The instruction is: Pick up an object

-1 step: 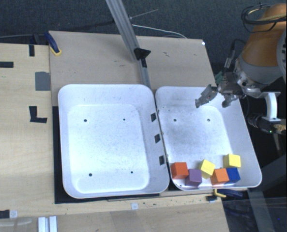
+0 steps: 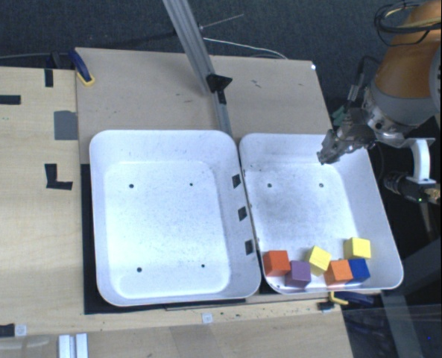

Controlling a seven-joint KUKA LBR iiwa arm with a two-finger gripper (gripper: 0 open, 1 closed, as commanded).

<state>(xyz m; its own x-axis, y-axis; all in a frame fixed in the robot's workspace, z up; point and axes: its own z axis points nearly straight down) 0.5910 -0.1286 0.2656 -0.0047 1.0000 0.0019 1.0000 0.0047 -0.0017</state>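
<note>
Small cubes lie along the near edge of the right bin (image 2: pixel 370 192): an orange cube (image 2: pixel 276 262), a purple cube (image 2: pixel 300 272), a yellow cube (image 2: pixel 320 258), another orange cube (image 2: pixel 338 271), a blue cube (image 2: pixel 358 270) and a second yellow cube (image 2: pixel 358 247). My gripper (image 2: pixel 329 152) hangs over the far right corner of that bin, well away from the cubes, with nothing visible between its fingers.
The left bin (image 2: pixel 101 200) sits beside the right one, with black clips (image 2: pixel 241 212) along the shared edge. A slanted metal pole (image 2: pixel 193 38) rises behind the bins. Black tape marks (image 2: pixel 55 176) lie on the bench at left.
</note>
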